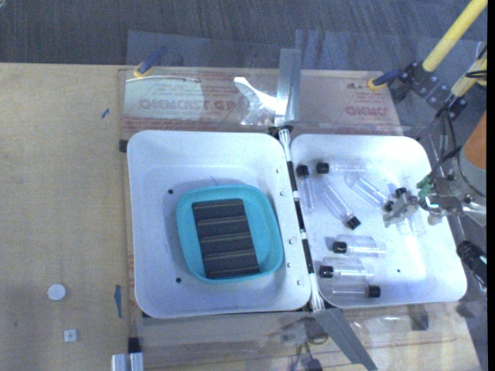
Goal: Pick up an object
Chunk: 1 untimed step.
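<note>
Reaching low over the right shallow white bin (441, 284), the two-finger gripper (404, 205) hangs beside the clear plastic black-capped vials (352, 247), grip unreadable from here; next comes closing squarely on one.

Glossy white plastic bins (155, 161) — clear vials (338, 204) — matt wooden bench (54, 168).

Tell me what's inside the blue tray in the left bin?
Inside the blue tray, which sits in the left bin, lies a dark ribbed rack with ridged rows. It covers most of the tray's floor, so whatever might be under it can't be seen.
</note>
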Each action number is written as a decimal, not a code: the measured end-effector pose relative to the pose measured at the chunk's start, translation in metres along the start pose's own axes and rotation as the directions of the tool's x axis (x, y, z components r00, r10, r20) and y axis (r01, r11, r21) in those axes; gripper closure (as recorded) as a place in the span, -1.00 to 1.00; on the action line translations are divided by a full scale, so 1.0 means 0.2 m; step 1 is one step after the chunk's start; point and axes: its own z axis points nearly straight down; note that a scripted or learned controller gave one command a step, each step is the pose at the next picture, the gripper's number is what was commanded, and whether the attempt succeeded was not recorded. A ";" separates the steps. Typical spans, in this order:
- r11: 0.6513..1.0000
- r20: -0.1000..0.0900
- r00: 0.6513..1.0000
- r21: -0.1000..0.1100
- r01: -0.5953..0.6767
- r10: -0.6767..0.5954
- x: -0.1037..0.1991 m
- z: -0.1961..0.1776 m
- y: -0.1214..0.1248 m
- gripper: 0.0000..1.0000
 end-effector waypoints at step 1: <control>0.993 0.000 0.993 -0.002 -0.119 0.119 -0.18 0.57 0.24 -1.00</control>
